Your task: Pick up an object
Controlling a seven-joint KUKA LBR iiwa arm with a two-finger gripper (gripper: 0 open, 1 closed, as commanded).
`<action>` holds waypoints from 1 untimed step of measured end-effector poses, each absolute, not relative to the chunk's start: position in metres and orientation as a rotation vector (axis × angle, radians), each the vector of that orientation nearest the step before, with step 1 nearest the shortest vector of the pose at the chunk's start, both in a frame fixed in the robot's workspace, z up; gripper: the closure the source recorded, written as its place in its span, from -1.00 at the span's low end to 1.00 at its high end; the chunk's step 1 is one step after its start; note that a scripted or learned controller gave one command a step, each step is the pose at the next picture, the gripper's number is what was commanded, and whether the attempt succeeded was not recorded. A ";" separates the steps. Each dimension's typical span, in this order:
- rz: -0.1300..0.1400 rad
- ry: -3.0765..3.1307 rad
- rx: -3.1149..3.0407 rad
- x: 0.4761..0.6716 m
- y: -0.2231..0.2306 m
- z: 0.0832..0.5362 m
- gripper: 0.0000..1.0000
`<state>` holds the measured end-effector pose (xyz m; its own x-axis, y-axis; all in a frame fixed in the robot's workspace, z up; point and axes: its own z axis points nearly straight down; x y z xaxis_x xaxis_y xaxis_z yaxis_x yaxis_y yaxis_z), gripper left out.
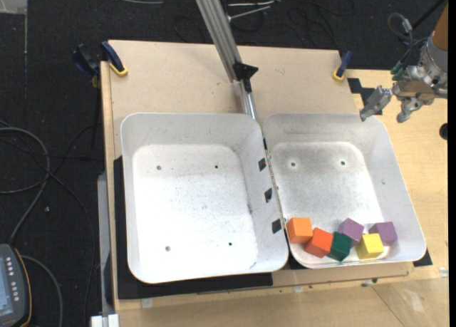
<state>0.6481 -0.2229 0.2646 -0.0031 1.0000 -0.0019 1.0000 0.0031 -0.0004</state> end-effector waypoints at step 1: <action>-0.001 2.220 2.223 0.568 -0.203 0.093 -1.00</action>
